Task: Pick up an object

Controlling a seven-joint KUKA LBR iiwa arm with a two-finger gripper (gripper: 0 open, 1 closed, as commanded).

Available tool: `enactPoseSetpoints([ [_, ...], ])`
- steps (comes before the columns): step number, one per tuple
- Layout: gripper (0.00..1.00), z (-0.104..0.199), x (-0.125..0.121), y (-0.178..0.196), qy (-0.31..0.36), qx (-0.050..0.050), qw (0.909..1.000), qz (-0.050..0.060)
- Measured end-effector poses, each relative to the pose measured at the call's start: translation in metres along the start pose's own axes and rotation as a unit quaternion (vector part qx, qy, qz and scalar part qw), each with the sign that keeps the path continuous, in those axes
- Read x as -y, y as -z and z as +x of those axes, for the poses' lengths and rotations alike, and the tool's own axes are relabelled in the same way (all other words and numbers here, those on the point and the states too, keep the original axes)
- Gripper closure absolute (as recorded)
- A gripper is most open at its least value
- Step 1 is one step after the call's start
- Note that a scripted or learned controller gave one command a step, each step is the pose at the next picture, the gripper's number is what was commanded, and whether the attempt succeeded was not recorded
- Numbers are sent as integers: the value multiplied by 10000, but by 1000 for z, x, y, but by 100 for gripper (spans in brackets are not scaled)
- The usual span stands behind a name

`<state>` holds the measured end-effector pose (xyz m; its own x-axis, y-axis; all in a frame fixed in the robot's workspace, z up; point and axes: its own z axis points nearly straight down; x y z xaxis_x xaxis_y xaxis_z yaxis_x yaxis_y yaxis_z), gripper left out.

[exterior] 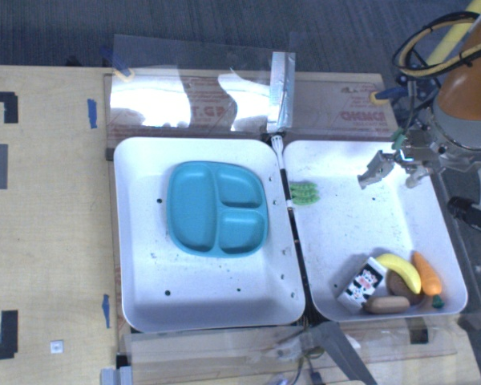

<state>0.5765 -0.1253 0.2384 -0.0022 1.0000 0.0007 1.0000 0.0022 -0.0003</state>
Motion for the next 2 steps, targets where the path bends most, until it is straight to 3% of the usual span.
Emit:
enactPoseSetpoints([
  [1, 0, -35, 63, -89, -316, 0, 9995, 37],
  [2, 0, -7, 37, -82, -761, 2, 9971, -7],
])
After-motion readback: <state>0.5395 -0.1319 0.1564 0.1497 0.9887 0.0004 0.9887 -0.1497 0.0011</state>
